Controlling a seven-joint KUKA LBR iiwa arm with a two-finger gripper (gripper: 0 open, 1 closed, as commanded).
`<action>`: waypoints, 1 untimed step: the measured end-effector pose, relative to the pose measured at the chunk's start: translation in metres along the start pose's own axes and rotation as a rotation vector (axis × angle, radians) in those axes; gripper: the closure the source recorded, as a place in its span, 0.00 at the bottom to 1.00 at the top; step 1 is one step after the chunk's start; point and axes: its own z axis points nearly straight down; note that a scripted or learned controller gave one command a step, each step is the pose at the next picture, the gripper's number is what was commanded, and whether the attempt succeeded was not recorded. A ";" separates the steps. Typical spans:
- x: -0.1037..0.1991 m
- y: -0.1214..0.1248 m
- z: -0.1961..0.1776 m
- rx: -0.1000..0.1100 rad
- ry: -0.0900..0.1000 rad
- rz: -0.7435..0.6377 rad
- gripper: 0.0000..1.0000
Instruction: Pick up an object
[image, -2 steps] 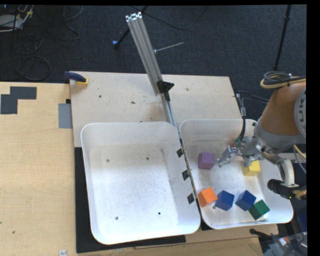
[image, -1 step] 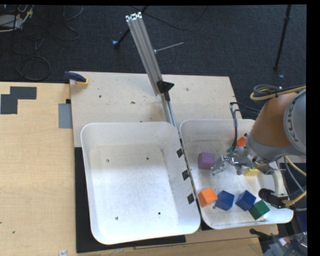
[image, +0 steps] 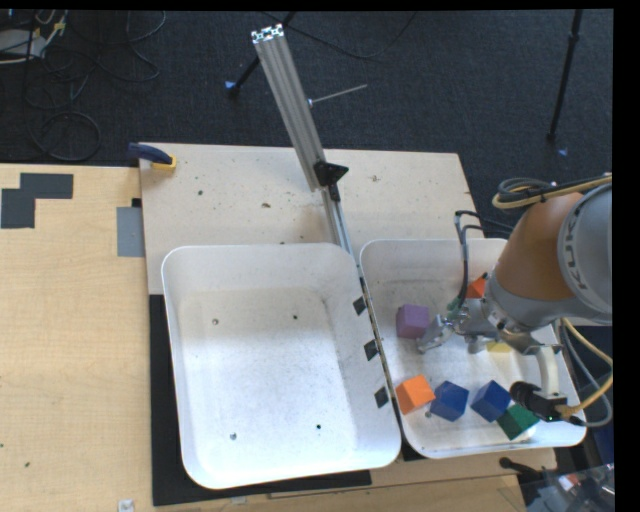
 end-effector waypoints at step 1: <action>-0.001 0.000 -0.010 0.001 0.001 0.005 1.00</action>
